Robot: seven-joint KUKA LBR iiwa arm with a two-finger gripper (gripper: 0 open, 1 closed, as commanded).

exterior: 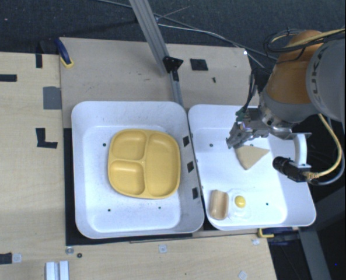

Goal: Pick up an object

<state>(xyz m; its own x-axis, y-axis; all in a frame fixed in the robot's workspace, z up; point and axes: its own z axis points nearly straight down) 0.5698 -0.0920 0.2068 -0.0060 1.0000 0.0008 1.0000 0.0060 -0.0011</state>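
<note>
In the right bin (219,121) lie three small items. A tan wedge like a slice of cheese or bread (252,157) rests near the middle. At the front a brown bread-like piece (218,204) lies beside a fried egg (238,203). My gripper (240,137) hangs over the right bin, just above and left of the wedge's upper corner. Its dark fingers point down and left, and nothing shows between them.
The left bin (91,127) holds a yellow divided plate (144,163). A grey metal pole (151,25) rises from behind the bins' junction. The arm and cables take up the right bin's far right side. Wooden bench surface lies to the left.
</note>
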